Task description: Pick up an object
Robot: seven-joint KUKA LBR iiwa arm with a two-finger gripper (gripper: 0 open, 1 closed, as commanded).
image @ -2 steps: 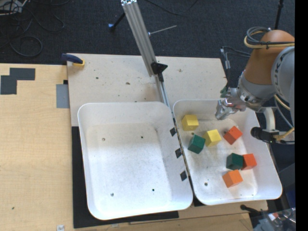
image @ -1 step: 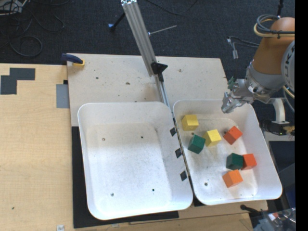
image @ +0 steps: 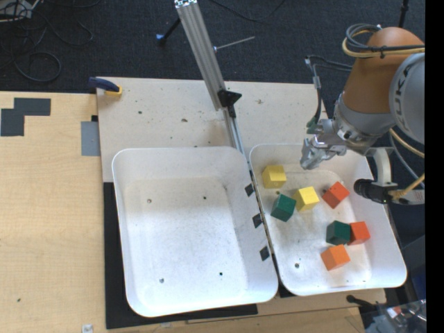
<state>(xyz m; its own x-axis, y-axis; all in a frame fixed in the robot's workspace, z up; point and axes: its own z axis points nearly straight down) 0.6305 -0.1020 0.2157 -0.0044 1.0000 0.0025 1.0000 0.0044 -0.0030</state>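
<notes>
Grey arm (image: 388, 96) lettered "KU", gripper (image: 310, 159) above yellow block (image: 274, 176)

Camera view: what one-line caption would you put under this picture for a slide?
Robot arm's gripper hovers over the right bin of seven coloured blocks, near a yellow block; nothing grasped yet.

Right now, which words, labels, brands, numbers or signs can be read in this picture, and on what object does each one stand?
"KU": grey letters, cut off by the picture edge, on the robot arm.
Checkered marker, no letters or numbers: on top of the metal post.
The blocks and both bins carry no readable text.
</notes>
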